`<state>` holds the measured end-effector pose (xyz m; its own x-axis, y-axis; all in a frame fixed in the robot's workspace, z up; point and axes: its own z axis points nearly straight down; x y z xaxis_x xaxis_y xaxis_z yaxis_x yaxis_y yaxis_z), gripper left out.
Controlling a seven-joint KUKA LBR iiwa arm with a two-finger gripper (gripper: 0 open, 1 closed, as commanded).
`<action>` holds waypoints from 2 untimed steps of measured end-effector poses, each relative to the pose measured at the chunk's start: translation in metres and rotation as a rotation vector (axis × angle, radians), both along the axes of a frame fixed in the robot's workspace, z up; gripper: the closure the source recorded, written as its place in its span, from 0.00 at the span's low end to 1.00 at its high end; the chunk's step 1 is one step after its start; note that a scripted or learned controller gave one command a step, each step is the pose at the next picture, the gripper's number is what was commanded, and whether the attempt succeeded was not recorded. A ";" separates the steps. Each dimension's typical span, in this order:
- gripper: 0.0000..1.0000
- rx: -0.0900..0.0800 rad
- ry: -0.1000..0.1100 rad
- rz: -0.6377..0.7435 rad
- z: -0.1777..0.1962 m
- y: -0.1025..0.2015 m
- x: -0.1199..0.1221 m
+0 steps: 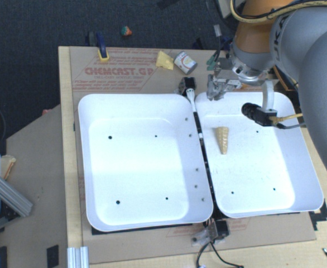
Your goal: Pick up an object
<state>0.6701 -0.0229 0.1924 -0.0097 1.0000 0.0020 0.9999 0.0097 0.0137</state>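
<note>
Side by side on the bench (74, 149) sat two white bins. The gripper (216, 91) hung over the right bin's (297, 172) far left corner, and I could not tell how open it was. A tan cone (223, 139) lay in that bin, apart from it.

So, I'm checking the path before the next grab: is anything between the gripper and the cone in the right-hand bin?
Nothing visible. The gripper hangs over the far left corner of the right-hand bin, and the cone lies on that bin's floor nearer the camera, with only bare white floor between them.
</note>
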 end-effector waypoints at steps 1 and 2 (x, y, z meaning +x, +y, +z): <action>1.00 0.000 0.005 -0.003 0.044 0.050 -0.002; 1.00 0.002 0.015 0.002 0.006 0.180 -0.005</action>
<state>0.6648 0.1570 0.1986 -0.0121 0.9999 0.0041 0.9999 0.0121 -0.0016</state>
